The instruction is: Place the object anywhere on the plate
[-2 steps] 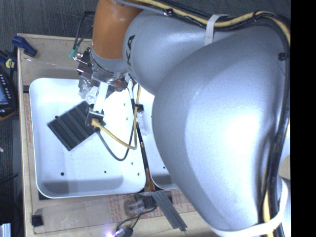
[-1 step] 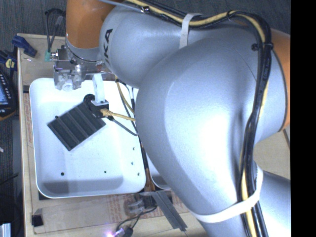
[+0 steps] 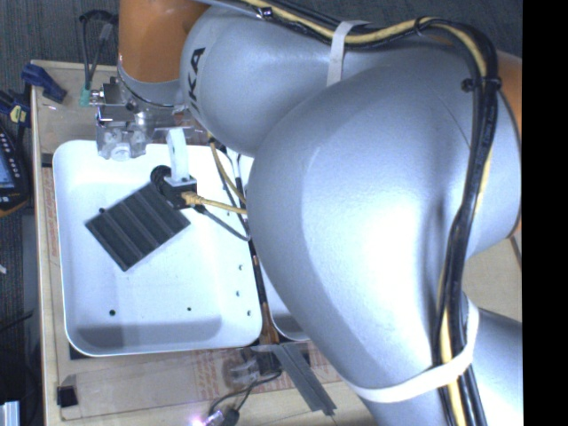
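A dark grey ribbed rectangular plate (image 3: 138, 226) lies tilted in the left white bin (image 3: 142, 331), toward its far left part. My gripper (image 3: 122, 145) hangs at the bin's far left corner, just beyond the plate's far edge and apart from it. Its metal tip is small and partly lost against the white bin floor. I can make out nothing between the fingers. The large grey arm covers most of the right half of the view.
The arm's body hides nearly all of the right bin (image 3: 286, 328). A wooden bench edge (image 3: 40, 202) runs along the left bin's left side. Cables and blue clips (image 3: 40, 82) lie at the far left corner.
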Available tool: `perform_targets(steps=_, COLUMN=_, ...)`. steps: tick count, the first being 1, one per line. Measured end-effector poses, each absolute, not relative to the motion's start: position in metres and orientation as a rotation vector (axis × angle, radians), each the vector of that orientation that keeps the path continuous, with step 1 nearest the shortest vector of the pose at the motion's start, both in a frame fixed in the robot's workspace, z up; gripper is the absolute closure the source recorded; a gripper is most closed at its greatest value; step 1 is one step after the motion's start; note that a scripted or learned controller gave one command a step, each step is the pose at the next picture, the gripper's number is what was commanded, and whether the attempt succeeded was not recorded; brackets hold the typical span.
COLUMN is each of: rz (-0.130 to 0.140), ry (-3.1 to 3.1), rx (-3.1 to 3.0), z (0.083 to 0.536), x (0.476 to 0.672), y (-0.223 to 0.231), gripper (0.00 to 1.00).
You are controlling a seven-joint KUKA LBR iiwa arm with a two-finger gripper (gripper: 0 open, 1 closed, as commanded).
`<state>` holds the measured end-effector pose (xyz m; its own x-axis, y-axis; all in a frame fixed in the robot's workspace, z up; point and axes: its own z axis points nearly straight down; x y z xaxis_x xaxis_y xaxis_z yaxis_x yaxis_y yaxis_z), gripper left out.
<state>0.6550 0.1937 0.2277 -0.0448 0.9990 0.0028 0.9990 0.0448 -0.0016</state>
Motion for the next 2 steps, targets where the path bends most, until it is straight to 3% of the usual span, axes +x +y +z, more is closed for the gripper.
perform_targets(steps=2, rz=-0.009, ry=-2.273, rx=-2.160, z=0.2466, x=0.6551, y=0.1965, gripper=1.00)
